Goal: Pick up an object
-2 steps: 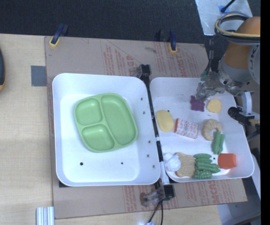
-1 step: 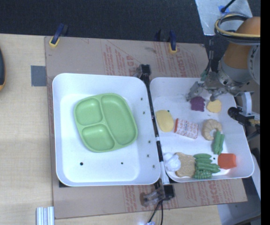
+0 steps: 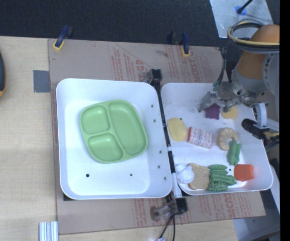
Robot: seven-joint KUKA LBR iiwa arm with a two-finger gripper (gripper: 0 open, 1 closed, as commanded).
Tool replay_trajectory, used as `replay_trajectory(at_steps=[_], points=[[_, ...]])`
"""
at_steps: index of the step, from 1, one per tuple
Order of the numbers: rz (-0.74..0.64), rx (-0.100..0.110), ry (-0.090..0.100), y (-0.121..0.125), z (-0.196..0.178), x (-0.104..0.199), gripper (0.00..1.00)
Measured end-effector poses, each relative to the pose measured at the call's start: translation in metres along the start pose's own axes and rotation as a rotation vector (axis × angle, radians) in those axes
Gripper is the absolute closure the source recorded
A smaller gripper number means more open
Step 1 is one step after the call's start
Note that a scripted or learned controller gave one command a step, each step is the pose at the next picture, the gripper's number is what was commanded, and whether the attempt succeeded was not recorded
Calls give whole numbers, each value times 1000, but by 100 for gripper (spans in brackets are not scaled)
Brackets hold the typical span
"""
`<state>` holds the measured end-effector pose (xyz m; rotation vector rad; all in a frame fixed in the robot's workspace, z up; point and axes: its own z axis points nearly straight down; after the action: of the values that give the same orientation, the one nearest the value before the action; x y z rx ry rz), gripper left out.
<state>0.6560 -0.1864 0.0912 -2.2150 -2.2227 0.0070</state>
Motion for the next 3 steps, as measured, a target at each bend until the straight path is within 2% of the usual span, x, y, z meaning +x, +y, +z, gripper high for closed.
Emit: replay_trajectory(at_steps=[1, 2, 3], points=[[-1, -1, -1, 1, -13, 0, 100], [4, -1, 2, -80, -98, 3, 100], [1, -2, 1, -77, -94, 4, 0]])
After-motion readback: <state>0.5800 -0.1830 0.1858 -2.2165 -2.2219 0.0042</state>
